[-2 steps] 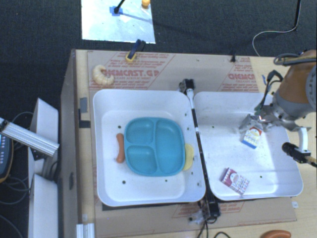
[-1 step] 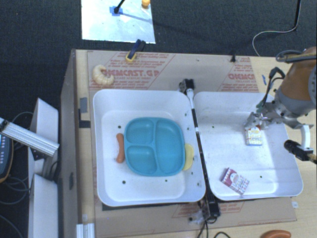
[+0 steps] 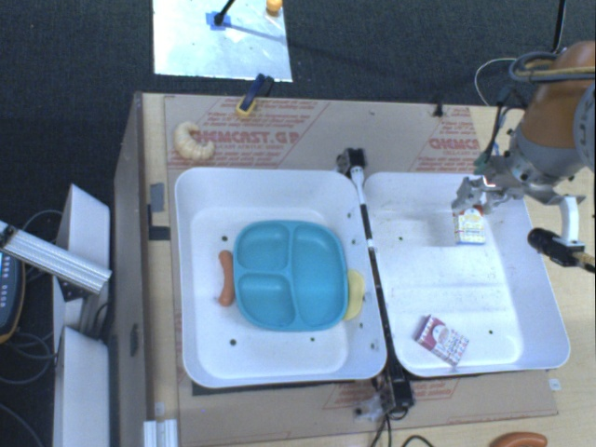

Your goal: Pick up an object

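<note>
My gripper (image 3: 478, 196) hangs over the far right part of the right bin (image 3: 521, 291), at the end of the grey arm that comes in from the right. Just below it, on the bin floor, is a small white carton with red print (image 3: 471, 228); whether they touch I cannot tell. A red and white patterned packet (image 3: 441, 339) lies near the same bin's front edge. In the left bin (image 3: 200, 250) a blue divided plate (image 3: 284, 275) lies flat, with an orange sausage (image 3: 225, 277) to its left and a yellow piece (image 3: 356, 294) peeking out at its right edge.
On the cardboard behind the left bin lie a beige curled object (image 3: 193, 141) and a yellow and dark tool (image 3: 251, 96). A black rod (image 3: 363, 217) runs along the seam between the bins. Cables loop above the arm at the right.
</note>
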You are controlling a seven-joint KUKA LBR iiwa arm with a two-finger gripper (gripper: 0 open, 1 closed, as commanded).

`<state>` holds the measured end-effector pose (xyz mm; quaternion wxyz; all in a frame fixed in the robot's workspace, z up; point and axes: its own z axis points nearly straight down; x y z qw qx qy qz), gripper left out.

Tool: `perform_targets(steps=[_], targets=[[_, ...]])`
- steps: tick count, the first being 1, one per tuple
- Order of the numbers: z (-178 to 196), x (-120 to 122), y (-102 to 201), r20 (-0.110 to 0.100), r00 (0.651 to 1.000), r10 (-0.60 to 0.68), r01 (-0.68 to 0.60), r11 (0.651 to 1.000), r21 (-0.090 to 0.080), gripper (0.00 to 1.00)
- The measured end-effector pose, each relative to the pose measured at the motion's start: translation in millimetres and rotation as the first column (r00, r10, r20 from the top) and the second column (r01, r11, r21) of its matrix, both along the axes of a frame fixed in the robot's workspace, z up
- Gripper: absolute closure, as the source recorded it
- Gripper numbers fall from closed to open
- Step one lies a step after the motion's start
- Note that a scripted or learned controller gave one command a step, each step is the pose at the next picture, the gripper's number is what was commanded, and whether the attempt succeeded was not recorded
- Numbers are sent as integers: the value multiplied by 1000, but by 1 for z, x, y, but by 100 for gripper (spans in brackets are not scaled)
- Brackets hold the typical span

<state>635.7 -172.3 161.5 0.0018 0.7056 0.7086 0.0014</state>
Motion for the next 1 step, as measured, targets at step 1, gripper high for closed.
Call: perform_targets(steps=[1], targets=[[21, -25, 60, -2, 1000, 0, 0, 1000, 1, 100]])
